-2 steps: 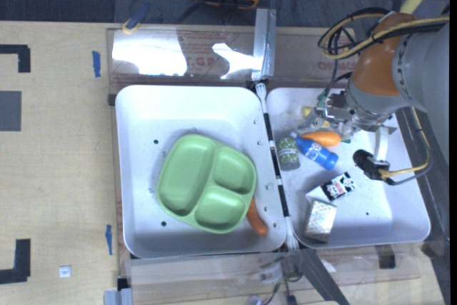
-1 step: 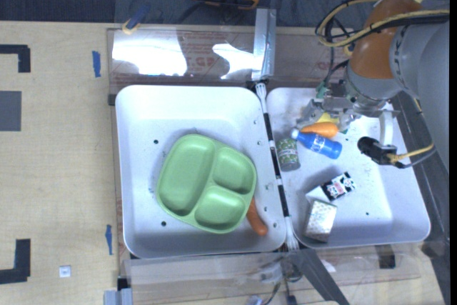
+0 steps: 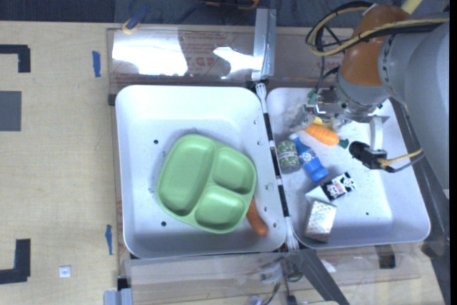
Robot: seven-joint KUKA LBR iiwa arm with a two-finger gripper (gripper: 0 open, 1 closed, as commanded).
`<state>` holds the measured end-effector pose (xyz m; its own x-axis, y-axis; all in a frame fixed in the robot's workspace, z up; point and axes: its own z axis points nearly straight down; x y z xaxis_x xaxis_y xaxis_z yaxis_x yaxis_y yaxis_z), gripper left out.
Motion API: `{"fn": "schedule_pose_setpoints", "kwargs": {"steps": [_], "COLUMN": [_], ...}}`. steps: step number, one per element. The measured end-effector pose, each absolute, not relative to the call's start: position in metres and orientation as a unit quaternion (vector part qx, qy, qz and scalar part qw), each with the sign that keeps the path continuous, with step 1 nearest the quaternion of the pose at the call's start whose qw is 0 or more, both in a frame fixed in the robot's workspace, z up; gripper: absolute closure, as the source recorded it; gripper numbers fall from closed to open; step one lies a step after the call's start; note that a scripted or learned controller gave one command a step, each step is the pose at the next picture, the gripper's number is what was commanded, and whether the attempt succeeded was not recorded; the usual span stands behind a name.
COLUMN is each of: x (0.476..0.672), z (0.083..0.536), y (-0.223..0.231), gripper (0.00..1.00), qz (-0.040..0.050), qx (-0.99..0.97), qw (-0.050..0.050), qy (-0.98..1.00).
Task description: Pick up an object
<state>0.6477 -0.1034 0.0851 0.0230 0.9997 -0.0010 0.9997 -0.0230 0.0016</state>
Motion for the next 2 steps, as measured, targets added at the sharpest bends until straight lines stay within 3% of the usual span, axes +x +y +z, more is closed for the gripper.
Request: {"fn": "schedule_pose_setpoints", "kwargs": {"steps": [1,2], "x": [0.65,0.641], "z": [0.095,0.182], "y": [-0.102,-0.088], "gripper": [1.0,1.0], "qz": [0.0009,-0.0008], "qx": [0.714,0.683], "qw": [0.002,-0.001], "qy": [0.7,0.73]}}
